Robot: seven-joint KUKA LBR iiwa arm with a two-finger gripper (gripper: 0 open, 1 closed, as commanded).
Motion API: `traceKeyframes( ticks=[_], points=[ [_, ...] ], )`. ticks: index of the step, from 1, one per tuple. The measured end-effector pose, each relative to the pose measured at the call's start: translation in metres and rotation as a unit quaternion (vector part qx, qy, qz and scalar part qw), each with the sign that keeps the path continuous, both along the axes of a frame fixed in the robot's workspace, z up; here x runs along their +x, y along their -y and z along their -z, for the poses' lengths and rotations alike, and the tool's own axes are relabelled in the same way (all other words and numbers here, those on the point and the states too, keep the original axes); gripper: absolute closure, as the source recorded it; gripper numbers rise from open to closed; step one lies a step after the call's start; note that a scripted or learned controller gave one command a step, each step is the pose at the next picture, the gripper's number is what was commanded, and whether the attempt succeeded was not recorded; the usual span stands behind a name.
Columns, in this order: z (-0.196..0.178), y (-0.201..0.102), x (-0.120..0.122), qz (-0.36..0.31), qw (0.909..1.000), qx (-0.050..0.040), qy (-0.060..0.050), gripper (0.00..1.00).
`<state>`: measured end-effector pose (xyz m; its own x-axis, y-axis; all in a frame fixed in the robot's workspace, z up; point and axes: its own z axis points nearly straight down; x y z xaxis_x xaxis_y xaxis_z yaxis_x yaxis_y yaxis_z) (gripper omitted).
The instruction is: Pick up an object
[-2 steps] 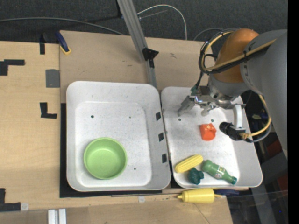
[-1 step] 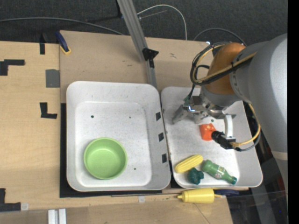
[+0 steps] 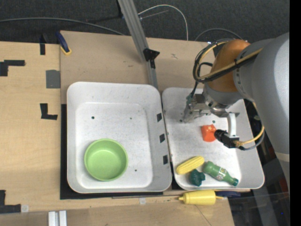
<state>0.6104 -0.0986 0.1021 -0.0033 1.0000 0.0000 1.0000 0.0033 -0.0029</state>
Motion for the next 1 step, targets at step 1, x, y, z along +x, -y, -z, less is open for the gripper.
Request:
traceKeyframes(
  ticks=[1],
  points=[
    [-0.0477, 0.0025, -0.0077, 0.001, 1.0000, -0.0003, 0.003, 1.00]
  ],
)
